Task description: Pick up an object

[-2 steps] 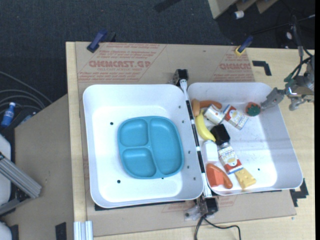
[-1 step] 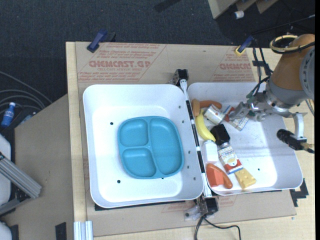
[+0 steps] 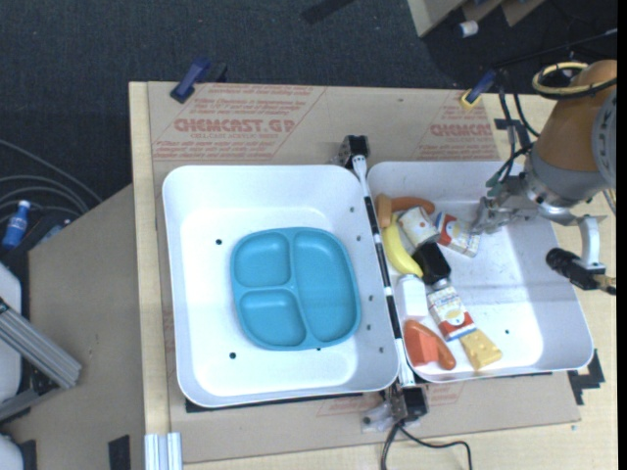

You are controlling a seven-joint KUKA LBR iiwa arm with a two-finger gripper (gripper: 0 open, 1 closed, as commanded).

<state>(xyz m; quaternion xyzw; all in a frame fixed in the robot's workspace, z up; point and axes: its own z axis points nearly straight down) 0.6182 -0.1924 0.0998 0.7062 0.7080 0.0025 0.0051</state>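
My gripper (image 3: 484,214) hangs low over the back of the right bin (image 3: 529,311), its tip just right of a small red and white packet (image 3: 455,236). West of that lie a white can (image 3: 416,227) and an orange toy (image 3: 405,206). A yellow banana (image 3: 399,253) curves along the bin's left wall. Beside it lies a dark bottle (image 3: 432,261), and below that a red and white labelled piece (image 3: 448,308). A cheese wedge (image 3: 480,349) and an orange-red piece (image 3: 428,346) rest at the front left corner. Nothing visibly sits in the gripper.
The left bin (image 3: 196,262) bears a blue divided plate (image 3: 294,288). The grey arm with its orange band (image 3: 573,130) comes in from the right over the right bin's far corner. Black cables (image 3: 514,135) trail behind it. Brown board surrounds both bins.
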